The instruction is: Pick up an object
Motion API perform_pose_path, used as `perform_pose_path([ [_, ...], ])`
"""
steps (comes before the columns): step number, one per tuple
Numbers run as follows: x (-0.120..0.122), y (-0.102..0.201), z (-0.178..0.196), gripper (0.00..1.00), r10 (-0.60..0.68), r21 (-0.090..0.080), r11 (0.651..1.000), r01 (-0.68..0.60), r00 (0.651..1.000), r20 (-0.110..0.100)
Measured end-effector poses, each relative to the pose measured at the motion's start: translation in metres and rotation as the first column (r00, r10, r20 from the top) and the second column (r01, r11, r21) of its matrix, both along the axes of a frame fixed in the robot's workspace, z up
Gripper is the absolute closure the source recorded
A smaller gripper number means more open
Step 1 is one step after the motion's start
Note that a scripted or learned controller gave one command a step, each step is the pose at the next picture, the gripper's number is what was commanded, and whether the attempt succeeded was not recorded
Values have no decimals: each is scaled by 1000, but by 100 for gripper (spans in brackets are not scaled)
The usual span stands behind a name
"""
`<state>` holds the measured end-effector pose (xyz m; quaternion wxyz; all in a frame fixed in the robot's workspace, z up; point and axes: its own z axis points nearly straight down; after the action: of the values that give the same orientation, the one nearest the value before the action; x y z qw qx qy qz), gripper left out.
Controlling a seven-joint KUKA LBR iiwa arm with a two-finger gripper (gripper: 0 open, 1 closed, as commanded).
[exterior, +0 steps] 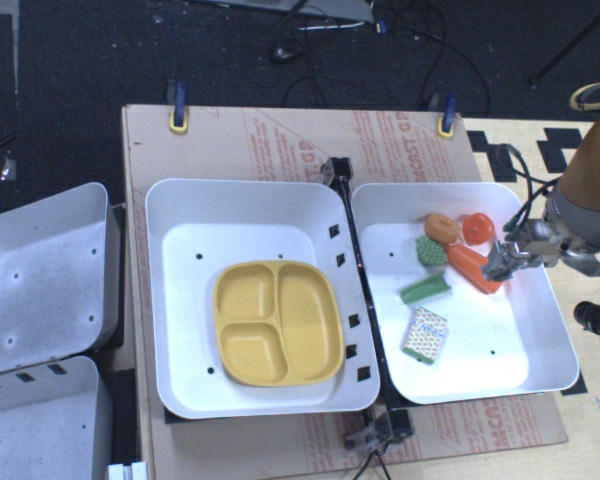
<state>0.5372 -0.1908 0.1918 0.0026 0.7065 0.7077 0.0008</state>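
The tool (pixel 502 260) sits at the right side of the frame, low over the right bin (pixel 540 358), with its dark fingers down at the right end of the long orange-red piece (pixel 470 266). Whether it is clenched on that piece or released cannot be told from this angle. The grey arm (pixel 580 218) enters from the right edge just above it.

Six loose things lie in the right bin, all in its upper half. The long orange-red piece, carrot-like, lies tilted from upper left to lower right. Just above it sits one round red piece (pixel 478 229), and touching that on the left one orange-brown lump (pixel 441 228). One knobbly green piece (pixel 431 252) rests below the lump, against the left end of the long piece. One green stick (pixel 425 289) lies lower still, slanted, and one small patterned packet (pixel 425 335) lies apart below it, near the bin's middle.

The lower right floor of this bin is bare white, as is the strip along its right wall below the tool.

The left bin (pixel 180 298) holds one yellow tray (pixel 278 322) with three compartments, set in the centre with a white margin on all sides. A black divider (pixel 360 298) runs between the two bins. Both rest on a tan board surface (pixel 240 138) held by two clamps (pixel 178 108) at its top edge.
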Motion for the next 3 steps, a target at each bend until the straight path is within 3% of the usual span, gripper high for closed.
perform_pose_path([
  [1, 1, 0, 30, 100, 1, 1, 1000, -1, 1000, -2],
  [3, 28, 93, 17, 100, 5, 3, 1000, -5, 1000, -5],
])
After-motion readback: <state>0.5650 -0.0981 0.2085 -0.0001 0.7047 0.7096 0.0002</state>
